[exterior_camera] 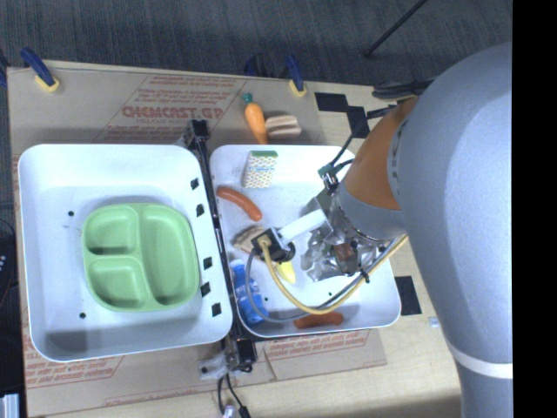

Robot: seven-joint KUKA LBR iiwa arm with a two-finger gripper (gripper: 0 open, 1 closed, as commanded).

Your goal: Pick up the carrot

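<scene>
The gripper (324, 261), its opening impossible to tell, hangs over the right bin (300, 168); the carrot (254, 120) lies outside, beyond the rim. A grab here would likely miss it.

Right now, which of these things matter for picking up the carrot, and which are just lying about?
For the job:
- carrot, on the bench beyond the bins
- tool, low over the right bin

Lying about:
- green plate in the left bin
- bun beside the carrot
- small carton
- sausage
- blue item
</scene>
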